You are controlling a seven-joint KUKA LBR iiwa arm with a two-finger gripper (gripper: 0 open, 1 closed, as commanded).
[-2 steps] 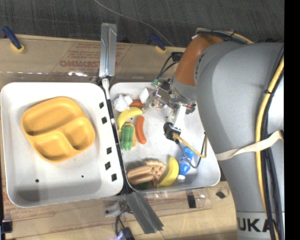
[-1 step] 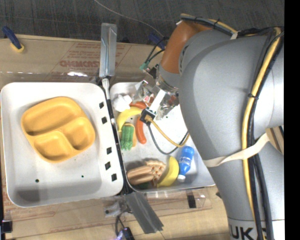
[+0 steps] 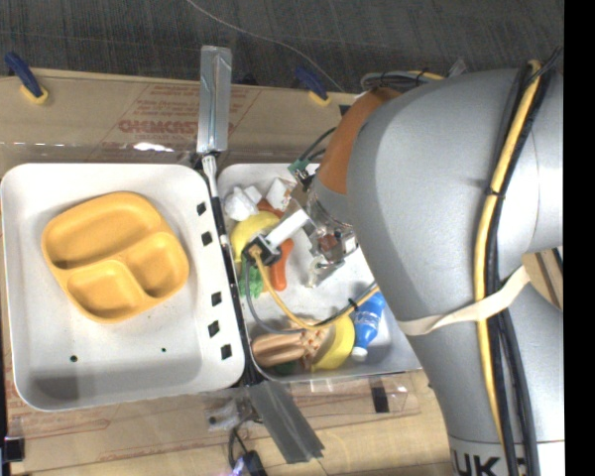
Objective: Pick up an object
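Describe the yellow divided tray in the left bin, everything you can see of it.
The yellow tray looks like matte moulded plastic, with rounded corners and a raised rim. It has three compartments: one long one along its upper-left side and two smaller ones below, split by low ridges. All three look bare. It lies flat and upright, turned at a slant to the left bin walls, in the bin's upper-left part. It rests on the bin floor; nothing else touches it, and the gripper works in the other bin.
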